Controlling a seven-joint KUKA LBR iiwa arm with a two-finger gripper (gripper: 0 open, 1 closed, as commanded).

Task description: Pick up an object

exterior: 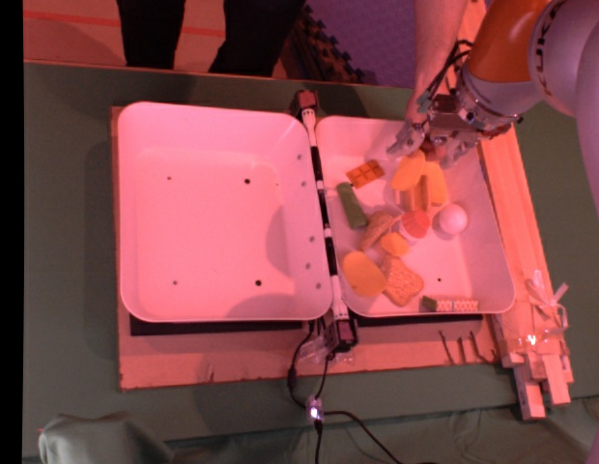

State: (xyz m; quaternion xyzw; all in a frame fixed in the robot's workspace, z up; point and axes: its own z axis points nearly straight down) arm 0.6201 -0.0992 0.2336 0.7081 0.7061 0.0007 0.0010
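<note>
The right bin (493, 259) holds a heap of toy food. There is an orange waffle piece (365, 173), a green pickle (352, 204), a yellow-orange block pair (421, 180), a white ball (451, 218), a yellow slice (363, 273) and a tan cracker (404, 280). My gripper (442, 143) hangs over the bin's far right corner, just above the yellow-orange blocks. Its tips are lost against the clutter below.
A person's hand (406, 141) reaches into the right bin from the top, close beside my gripper. The left bin (145, 211) lies to the left, past a black-and-white divider bar (324, 220). Wooden framing (531, 336) runs along the right side.
</note>
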